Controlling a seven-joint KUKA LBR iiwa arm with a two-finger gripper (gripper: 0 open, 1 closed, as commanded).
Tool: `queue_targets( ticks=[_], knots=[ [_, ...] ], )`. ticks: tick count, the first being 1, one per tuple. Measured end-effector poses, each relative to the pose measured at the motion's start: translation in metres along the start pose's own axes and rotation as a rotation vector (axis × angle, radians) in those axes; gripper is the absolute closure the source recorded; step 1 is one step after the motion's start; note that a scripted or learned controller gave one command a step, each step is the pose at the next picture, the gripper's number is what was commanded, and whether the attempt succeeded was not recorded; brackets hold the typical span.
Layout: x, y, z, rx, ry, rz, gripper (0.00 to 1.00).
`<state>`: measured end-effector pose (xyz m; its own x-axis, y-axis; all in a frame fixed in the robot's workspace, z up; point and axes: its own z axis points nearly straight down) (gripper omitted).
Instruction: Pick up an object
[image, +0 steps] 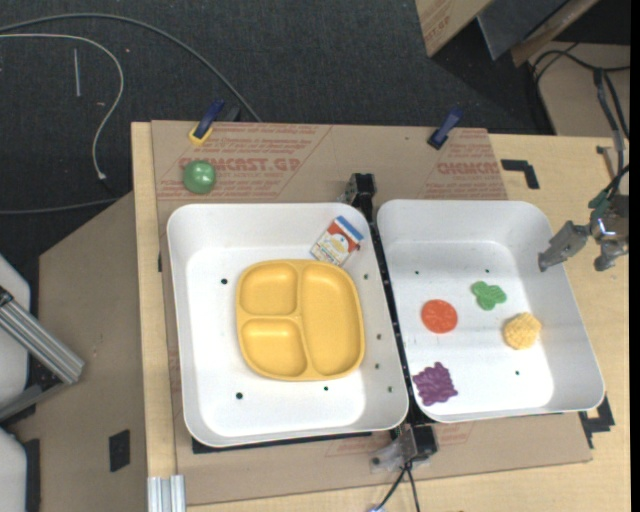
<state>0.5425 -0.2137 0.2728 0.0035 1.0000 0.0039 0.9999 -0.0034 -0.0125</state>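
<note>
The right bin (560, 385) holds a red-orange round piece (438, 316), a green leafy piece (488, 295), a lumpy yellow piece (521, 330) and a purple grape bunch (434, 383). My gripper (583, 250) hangs over the right bin's far right rim, above and to the right of the yellow piece. It is open, and nothing sits between its two grey fingers (558, 247). In the left bin (200, 400) lie a yellow divided plate (300, 320) and a small white carton (336, 242) leaning at the far right wall.
A green ball (200, 177) rests on the cardboard bench top beyond the left bin. Two blue clamps (207, 122) (444, 128) grip the bench's far edge. White cables lie on the dark floor at the upper left.
</note>
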Motion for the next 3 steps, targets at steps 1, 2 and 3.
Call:
queue_targets(
  ticks=[1,2,3],
  knots=[
    [0.001,0.002,-0.006,-0.012,-0.003,-0.004,0.0],
    [-0.005,0.003,0.055,-0.006,-0.001,-0.003,0.0],
    [-0.004,0.005,0.097,-0.007,-0.001,-0.004,0.0]
  ],
)
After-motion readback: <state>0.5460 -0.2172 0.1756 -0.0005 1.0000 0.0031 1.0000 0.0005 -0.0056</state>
